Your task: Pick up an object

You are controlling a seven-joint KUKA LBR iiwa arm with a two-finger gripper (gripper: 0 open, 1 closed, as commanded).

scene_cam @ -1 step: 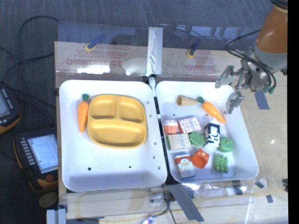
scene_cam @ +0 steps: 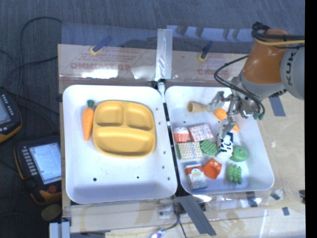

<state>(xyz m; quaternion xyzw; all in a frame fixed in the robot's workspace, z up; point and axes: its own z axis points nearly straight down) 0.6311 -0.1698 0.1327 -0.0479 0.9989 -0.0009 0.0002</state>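
Gripper point(scene_cam: 227, 133) hangs low in right white bin point(scene_cam: 265, 170), whether clenched or released cannot be told | black-and-white toy point(scene_cam: 226, 146) just beneath its tip, beside round green toy point(scene_cam: 239, 153) | yellow divided plastic plate point(scene_cam: 124, 128) and orange toy carrot point(scene_cam: 87, 122) in left white bin point(scene_cam: 119, 182)

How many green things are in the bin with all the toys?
3. A flat green square sits mid-bin, a round green toy lies right of it, and a bumpy dark green one is near the front right corner. The arm could be hiding more.
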